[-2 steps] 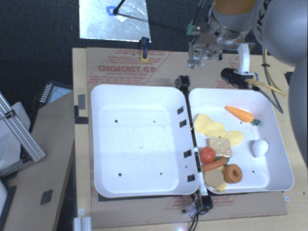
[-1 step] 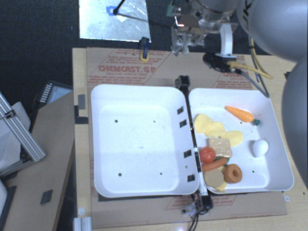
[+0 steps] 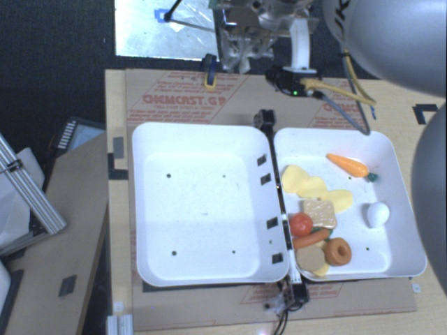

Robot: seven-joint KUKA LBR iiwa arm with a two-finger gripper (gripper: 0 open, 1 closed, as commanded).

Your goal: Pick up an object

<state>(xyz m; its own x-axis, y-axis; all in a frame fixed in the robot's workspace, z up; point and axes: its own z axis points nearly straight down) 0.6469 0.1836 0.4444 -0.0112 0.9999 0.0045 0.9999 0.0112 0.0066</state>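
Left bin, then my gripper far beyond it, its spread impossible to tell. Right bin: chips, cracker, tomato, donut, carrot, egg, crowded touching, nothing above.

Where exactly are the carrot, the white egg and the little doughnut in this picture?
carrot point(image 3: 346, 164), camera view, middle of its orange body.
white egg point(image 3: 377, 214), camera view, centre of its shell.
doughnut point(image 3: 338, 251), camera view, brown ring beside its hole.

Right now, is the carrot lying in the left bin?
No. The carrot lies in the right bin, near its far edge.
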